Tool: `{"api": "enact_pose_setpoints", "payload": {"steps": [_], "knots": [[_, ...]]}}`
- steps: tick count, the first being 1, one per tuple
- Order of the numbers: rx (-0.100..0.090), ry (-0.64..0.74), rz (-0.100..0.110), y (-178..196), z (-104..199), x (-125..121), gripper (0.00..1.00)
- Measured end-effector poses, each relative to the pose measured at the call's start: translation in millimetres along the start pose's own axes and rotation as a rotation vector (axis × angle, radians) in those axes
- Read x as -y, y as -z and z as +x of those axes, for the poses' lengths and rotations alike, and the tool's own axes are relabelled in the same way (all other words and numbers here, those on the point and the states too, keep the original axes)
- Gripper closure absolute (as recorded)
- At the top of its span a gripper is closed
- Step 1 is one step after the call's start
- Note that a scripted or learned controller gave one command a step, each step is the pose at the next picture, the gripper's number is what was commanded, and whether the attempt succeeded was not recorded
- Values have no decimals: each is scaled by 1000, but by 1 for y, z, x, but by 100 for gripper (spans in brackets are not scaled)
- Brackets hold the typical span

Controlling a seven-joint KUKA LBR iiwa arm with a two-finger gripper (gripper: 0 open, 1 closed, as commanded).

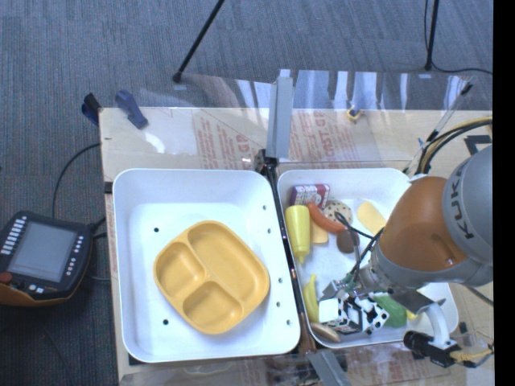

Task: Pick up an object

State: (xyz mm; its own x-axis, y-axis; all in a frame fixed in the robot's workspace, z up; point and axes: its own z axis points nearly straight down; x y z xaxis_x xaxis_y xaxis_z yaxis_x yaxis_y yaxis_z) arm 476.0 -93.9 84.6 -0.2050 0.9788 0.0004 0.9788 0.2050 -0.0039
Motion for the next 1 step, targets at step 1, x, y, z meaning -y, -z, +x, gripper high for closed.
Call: {"api": "enact_pose_setpoints", "payload": {"steps": [1], "knots": [[-2, -132, 1, 11, -29, -81, 0]]}}
